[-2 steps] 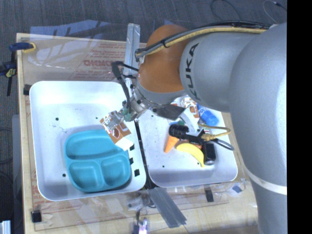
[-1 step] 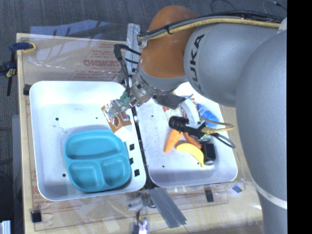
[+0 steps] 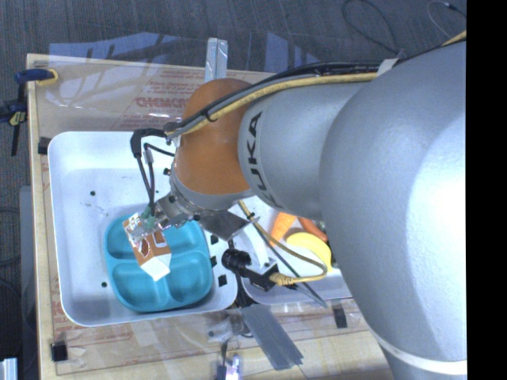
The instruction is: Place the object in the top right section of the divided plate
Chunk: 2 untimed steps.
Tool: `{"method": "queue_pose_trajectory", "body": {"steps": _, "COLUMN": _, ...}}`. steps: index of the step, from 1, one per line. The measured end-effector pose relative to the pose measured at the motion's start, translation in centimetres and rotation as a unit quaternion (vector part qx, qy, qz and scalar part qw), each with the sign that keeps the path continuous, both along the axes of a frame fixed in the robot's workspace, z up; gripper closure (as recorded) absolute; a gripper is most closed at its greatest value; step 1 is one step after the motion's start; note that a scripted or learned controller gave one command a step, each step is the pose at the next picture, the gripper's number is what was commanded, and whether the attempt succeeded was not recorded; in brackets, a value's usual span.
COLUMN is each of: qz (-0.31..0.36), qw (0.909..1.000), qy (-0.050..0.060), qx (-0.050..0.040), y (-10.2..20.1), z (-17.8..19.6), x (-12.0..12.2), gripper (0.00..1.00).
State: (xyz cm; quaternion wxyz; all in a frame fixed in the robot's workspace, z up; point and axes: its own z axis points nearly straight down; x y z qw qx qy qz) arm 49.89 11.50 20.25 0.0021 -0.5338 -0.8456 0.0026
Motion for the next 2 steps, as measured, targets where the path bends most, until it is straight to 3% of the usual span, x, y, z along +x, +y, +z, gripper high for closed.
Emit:
{"method": "queue_pose_trajectory", "body": {"steps": 1, "qz": -0.027, "qw": 0.9996, "qy": -0.002, "qx": 0.0001, "y": 0.0, "z": -0.2, "x": 1.6, "gripper": 1.0}}
{"method": "queue_pose_trajectory", "body": {"steps": 2, "qz": -0.001, "qw": 1.0, "qy": -0.001, "qx": 0.0003, "y": -2.4, "z": -1.2, "x": -2.3, "gripper": 1.0}}
